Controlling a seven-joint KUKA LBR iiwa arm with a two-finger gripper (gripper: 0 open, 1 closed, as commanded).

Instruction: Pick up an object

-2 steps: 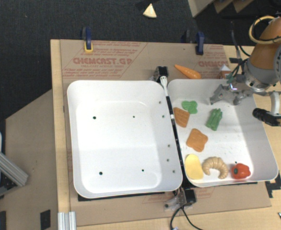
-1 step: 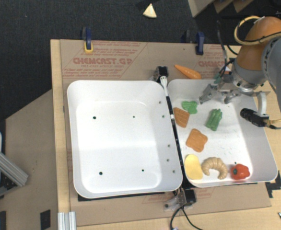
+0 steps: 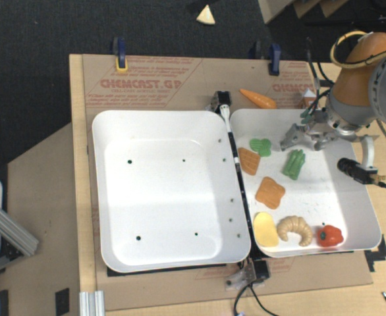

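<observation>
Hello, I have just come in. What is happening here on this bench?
A robot arm reaches in from the right over the right bin, which holds toy foods. Its gripper hangs just above a green piece and holds nothing yet. A croissant, a tomato and other pieces lie nearer the front. A carrot lies outside, behind the bin.
</observation>
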